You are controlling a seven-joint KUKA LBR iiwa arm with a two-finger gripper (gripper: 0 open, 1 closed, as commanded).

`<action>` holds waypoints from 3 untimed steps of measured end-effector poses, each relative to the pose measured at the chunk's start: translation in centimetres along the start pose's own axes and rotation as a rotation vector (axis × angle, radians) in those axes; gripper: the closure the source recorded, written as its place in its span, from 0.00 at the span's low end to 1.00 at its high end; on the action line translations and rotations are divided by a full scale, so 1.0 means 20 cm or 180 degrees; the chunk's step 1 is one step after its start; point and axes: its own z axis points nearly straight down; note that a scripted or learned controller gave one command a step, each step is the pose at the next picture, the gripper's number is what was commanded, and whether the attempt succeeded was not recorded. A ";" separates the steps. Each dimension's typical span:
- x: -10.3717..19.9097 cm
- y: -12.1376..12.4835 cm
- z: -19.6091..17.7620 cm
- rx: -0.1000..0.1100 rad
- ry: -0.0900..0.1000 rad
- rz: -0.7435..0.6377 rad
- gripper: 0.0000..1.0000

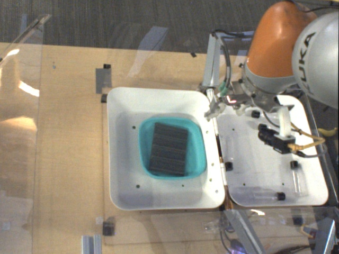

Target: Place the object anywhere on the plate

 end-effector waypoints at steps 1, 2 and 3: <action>-0.29 0.09 0.17 0.0012 -0.0004 0.0088 0.00; -0.48 -0.30 0.01 0.0006 -0.0005 0.0021 0.00; -0.56 -0.30 -0.86 -0.0015 -0.0016 -0.0158 0.00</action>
